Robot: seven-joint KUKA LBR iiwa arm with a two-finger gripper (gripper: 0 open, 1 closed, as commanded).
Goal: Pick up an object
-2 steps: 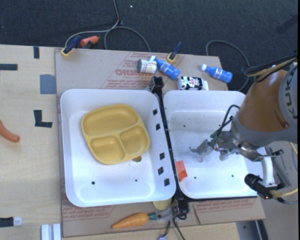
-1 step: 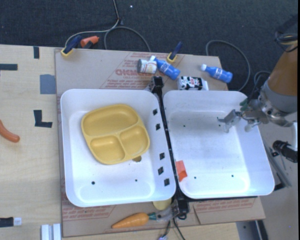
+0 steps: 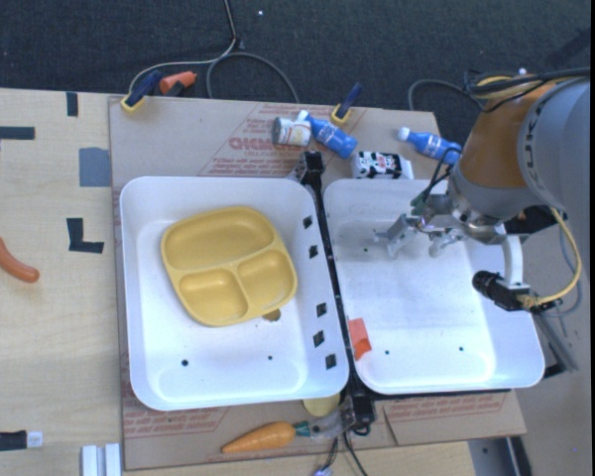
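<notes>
A yellow divided plate (image 3: 228,264) lies in the left bin (image 3: 149,365), tilted slightly, with a small brown object (image 3: 271,314) peeking out from under its lower right edge. My gripper (image 3: 416,237) hangs over the far part of the right bin (image 3: 426,365), close above the white floor. Its two grey fingers (image 3: 392,234) stand spread apart, open, with nothing between them. The grey wrist and orange band rise to the upper right of it.
Outside the bins, an orange carrot (image 3: 261,436) lies at the front edge and a red sausage (image 3: 13,259) on the bench at far left. Blue-and-white bottles (image 3: 317,132) and a small box (image 3: 381,165) sit behind the bins. A black cable loops by the arm.
</notes>
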